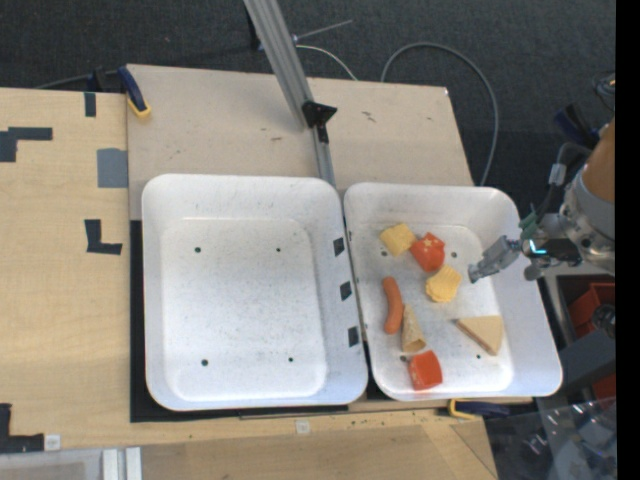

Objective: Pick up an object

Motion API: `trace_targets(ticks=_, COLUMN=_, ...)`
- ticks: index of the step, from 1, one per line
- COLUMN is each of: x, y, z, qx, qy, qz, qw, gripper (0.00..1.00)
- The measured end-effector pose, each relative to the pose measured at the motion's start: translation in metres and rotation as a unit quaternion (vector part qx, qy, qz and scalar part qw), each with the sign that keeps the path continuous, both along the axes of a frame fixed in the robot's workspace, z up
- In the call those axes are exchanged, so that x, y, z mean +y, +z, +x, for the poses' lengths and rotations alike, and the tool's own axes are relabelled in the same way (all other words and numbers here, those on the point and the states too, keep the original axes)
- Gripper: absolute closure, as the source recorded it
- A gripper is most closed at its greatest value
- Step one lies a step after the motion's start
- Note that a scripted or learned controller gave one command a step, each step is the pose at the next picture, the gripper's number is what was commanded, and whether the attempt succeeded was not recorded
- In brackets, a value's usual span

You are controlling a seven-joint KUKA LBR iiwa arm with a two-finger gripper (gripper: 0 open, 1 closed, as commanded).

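Note:
The right bin holds several food toys. A yellow chunk and a red strawberry-like piece lie near its back. Below them sit a second yellow chunk, an orange sausage and a tan cone. A pale cheese wedge and a red block lie toward the front. My gripper hangs over the bin's right side, just right of the second yellow chunk and above the cheese wedge. I see nothing in its grip.
The left bin stands beside the right one, their rims touching. A slanted metal pole runs from the top down to the gap between the bins. A cable loops on the board behind the right bin.

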State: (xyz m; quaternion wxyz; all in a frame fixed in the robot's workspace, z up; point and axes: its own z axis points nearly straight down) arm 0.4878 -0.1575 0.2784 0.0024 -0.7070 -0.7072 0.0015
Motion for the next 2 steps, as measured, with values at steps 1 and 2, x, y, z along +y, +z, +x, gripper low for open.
trace_targets(ticks=1, x=0.0, y=0.002, z=0.001, qx=-0.003, qy=0.001, qz=-0.0007, qw=1.0, gripper=0.0)
trace_targets(ticks=2, x=-0.008, y=-0.046, z=0.0, qx=0.0, qy=0.0, qz=-0.0003, qw=1.0, gripper=0.0)
